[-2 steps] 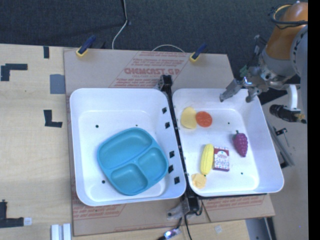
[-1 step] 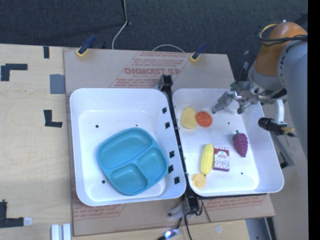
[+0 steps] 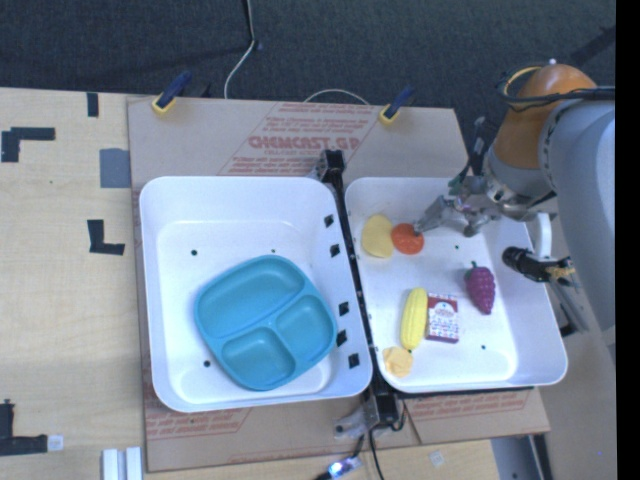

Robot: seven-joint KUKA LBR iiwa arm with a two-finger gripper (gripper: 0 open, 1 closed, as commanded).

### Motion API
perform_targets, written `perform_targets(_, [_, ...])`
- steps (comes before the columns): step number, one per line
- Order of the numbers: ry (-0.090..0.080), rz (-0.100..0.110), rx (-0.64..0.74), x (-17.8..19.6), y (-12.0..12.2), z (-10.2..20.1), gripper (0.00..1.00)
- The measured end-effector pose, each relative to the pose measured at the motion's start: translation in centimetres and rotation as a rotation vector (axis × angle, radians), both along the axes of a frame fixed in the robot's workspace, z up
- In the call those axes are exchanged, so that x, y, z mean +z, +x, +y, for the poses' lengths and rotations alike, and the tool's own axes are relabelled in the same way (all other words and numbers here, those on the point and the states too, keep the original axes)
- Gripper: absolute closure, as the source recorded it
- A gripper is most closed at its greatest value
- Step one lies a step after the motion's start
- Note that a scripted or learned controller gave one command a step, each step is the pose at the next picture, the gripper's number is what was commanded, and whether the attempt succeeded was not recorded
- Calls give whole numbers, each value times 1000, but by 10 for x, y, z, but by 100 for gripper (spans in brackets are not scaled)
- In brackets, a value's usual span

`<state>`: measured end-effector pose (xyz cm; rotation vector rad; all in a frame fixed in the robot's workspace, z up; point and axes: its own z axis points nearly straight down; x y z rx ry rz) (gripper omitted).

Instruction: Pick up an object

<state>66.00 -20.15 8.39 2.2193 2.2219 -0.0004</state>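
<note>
In the right bin (image 3: 520, 363) lie a yellow rounded fruit (image 3: 377, 236), a small orange-red fruit (image 3: 407, 239), a purple grape bunch (image 3: 481, 288), a yellow corn cob (image 3: 414, 317), a small red box (image 3: 443, 319) and a yellow piece (image 3: 398, 362) near the front wall. My gripper (image 3: 427, 219) reaches in from the right, low over the bin's back part. Its dark fingertips sit just right of and above the orange-red fruit, close to it. Nothing shows between the fingers.
The left bin (image 3: 165, 218) holds a blue divided tray (image 3: 265, 320). A black clip strip (image 3: 342, 238) runs along the wall between the bins. Cardboard lies under both bins, with blue-yellow clamps (image 3: 172, 90) at its back corners. A cable (image 3: 245, 38) trails behind.
</note>
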Motion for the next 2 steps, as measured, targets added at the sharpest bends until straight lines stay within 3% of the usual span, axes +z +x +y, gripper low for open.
perform_targets(1, [-1, -4, 3, 13, 2, 1, 100])
perform_targets(2, [0, -2, 0, 56, 5, 0, 100])
